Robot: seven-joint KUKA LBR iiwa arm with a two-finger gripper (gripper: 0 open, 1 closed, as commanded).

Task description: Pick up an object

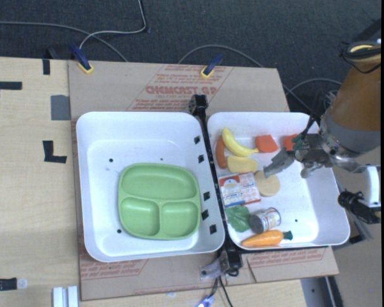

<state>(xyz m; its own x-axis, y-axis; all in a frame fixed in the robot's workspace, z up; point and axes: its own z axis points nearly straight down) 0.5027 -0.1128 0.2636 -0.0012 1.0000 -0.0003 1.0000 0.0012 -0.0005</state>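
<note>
camera view: the grey arm (355,107) reaches in from the right over the right shallow white bin (320,232), and its dark tool (278,164) hangs low above the bin's middle; whether it is spread or pressed together cannot be told from here.

just under its tip lies a round pale cream disc (267,185), and just to its left a pale yellow block (241,164). a yellow plastic banana (235,144) lies up and left of the tool, an orange-red square block (266,143) just above it. further down sit one flat white packet with red print (239,189) – its writing too small to read – one dark green leafy piece (239,219), one small silver tin can on its side (265,220) and one orange plastic carrot (262,238) near the front rim.

the left shallow white bin (96,139) holds one green three-compartment plate (159,200). two bins stand side by side on a brown cardboard sheet (147,88) on the table (25,171), with red lettering, not clearly legible.
</note>
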